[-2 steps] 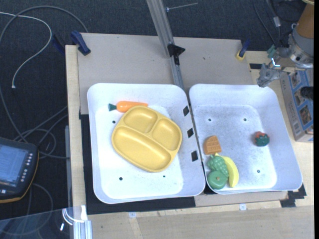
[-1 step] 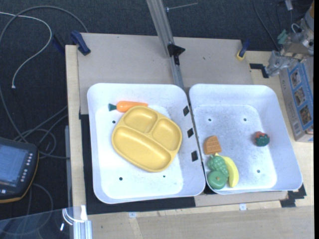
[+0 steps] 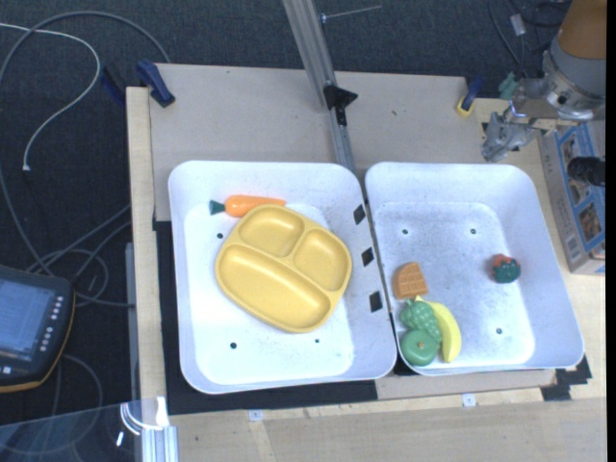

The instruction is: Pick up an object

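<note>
- While the arm's jaws hang over the counter beyond the right bin, whether they're open can't be told.
- Right bin: a red toy apart; waffle piece, grapes, banana and green fruit clustered together.
- Left bin: a yellow divided plate, with a carrot beside it.

No text, label, brand, number or sign can be read anywhere; the handheld screen device at the left edge shows a lit pale display, but its contents are too small and blurred to make out; the printed blue box standing just off the right rim of the right-hand bin bears coloured printing, yet no letter of it is legible.
</note>
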Tool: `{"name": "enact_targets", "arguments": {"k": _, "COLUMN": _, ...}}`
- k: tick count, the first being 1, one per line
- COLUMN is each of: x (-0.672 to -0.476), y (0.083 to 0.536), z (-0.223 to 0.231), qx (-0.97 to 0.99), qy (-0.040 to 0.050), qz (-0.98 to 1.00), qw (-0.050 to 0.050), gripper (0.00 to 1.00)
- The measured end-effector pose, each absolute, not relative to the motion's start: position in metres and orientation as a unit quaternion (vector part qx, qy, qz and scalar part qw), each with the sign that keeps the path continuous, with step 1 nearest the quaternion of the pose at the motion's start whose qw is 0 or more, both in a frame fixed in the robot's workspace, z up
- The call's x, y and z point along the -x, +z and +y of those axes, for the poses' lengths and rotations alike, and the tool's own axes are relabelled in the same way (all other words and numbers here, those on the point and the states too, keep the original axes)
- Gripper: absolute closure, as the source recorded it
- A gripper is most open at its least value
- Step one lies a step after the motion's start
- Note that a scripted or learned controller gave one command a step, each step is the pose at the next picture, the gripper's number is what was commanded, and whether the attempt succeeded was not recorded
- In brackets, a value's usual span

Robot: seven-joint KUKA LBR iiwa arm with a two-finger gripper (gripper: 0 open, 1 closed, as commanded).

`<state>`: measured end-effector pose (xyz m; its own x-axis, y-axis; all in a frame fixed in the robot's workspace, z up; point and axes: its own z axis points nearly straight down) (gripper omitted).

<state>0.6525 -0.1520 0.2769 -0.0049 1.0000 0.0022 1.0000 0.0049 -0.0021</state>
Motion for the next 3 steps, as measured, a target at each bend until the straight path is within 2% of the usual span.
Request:
{"name": "enact_targets", "arguments": {"k": 2, "x": -0.623, "y": 0.281, "z": -0.051, "qx": 0.705, "qy": -0.0002, "qz": -0.709, "qw": 0.002, "gripper": 1.00}}
{"name": "enact_targets", "arguments": {"k": 3, "x": -0.608, "y": 0.262, "z": -0.007, "qx": 0.705, "qy": 0.0008, "qz": -0.709, "qw": 0.003, "gripper": 1.00}}
